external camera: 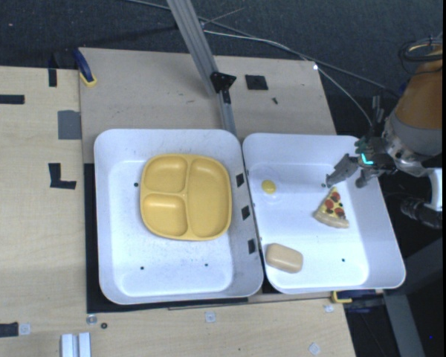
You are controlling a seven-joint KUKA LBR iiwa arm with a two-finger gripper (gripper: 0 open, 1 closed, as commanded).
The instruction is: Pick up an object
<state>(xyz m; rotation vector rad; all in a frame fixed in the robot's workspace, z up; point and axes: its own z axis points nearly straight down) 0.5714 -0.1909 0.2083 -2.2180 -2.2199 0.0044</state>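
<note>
A: Where does the arm [424, 110] stand?

B: It reaches in from the right, grey with an orange band, and its hand [347, 173] hangs over the upper right part of the right bin [372, 270]. The two dark fingers are spread apart, one pointing down-left toward the middle of the bin, the other shorter and nearer the wrist. Nothing sits between them.

A: And the things that could be picked up?

B: Three lie in the right bin. A toy pizza slice [332, 209] lies just below the hand, its tip pointing up toward the fingers; whether a fingertip touches it cannot be told from this view. A small yellow round piece [268, 187] rests near the bin's left wall, well apart from the hand. A tan, rounded block [284, 258], like a bread roll, lies in the lower left corner of that bin.

A: The other bin?

B: The left bin [119, 274] holds a yellow divided plate [186, 196] with three compartments, lying flat near the middle.

A: Anything on the worktop [30, 222] itself?

B: A grey metal bar [197, 39] runs down from the top toward the gap between the bins, and black tape marks [59, 175] sit on the wood at the left.
</note>
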